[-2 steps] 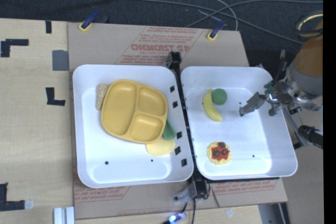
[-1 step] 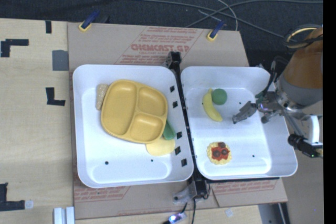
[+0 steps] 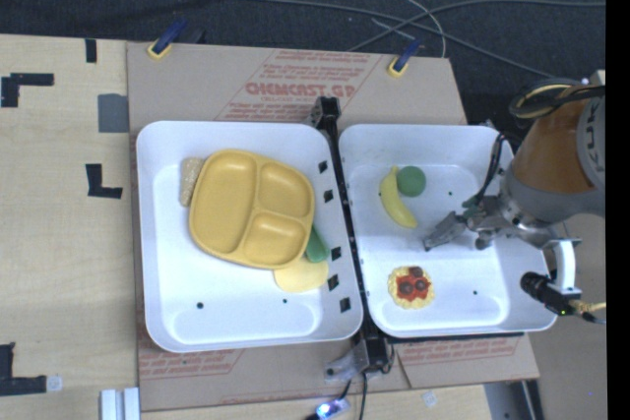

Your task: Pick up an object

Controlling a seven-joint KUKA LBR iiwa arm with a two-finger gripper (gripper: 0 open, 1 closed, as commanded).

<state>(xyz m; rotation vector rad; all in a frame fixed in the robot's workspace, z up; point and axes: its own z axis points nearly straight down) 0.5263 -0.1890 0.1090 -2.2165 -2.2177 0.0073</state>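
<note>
Nearest the camera in the right bin lies a small round pizza-like toy, flat on the floor. Above it the gripper hangs low over the bin's middle, its dark fingers pointing left, with nothing between them; whether they are spread or closed I cannot tell. Just beyond, a banana lies with its long axis running from upper left to lower right, its lower tip pointing toward the gripper, and a green ball touches its upper side. In the left bin a yellow divided plate rests tilted over other small items.
</note>
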